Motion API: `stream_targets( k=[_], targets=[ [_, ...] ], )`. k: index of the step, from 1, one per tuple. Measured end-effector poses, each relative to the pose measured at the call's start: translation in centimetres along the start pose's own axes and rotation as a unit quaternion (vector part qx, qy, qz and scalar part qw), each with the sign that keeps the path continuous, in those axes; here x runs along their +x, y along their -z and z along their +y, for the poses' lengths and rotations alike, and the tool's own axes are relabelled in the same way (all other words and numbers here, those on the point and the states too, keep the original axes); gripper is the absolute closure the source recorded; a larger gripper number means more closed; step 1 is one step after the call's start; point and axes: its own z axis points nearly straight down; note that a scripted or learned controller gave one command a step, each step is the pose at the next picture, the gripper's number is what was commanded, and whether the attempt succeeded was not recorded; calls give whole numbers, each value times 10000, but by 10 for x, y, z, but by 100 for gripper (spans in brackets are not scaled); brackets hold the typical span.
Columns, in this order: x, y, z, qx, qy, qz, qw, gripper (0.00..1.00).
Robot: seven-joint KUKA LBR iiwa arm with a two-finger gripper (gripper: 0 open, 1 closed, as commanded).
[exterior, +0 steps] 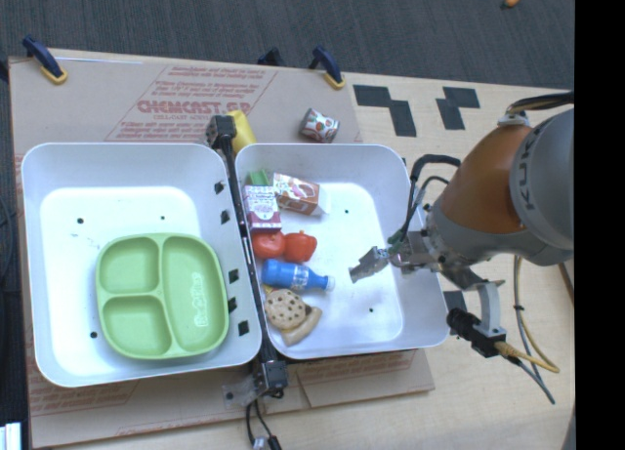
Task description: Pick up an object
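- Camera view, gripper (369, 265): over right bin (391, 316); finger state cannot be told, nothing seen between them.
- Nearest, at nine o'clock: blue bottle (292, 276), lying flat; round body may roll from a pinch.
- Beyond: red tomato (284, 244), cookie (286, 309), juice carton (297, 194), crowded; fingers may snag neighbours.

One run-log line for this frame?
arm: over right bin | hand: above bin floor, nothing visibly held | nearest: blue bottle | left bin: green tray

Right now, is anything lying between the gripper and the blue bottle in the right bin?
Nothing visible does. The gripper sits over bare white floor of the right bin, and the blue bottle lies just to its left in the picture across an open stretch.
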Motion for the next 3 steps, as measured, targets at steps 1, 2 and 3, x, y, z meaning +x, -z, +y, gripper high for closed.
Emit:
stream_targets(
  k=[1, 2, 3],
  targets=[
    [48, -44, -19, -8, 9, 4, 10000, 0],
    [48, -34, -18, -6, 38, 0, 10000, 100],
    [84, 32, -18, -26, 11, -3, 10000, 100]
  ],
)
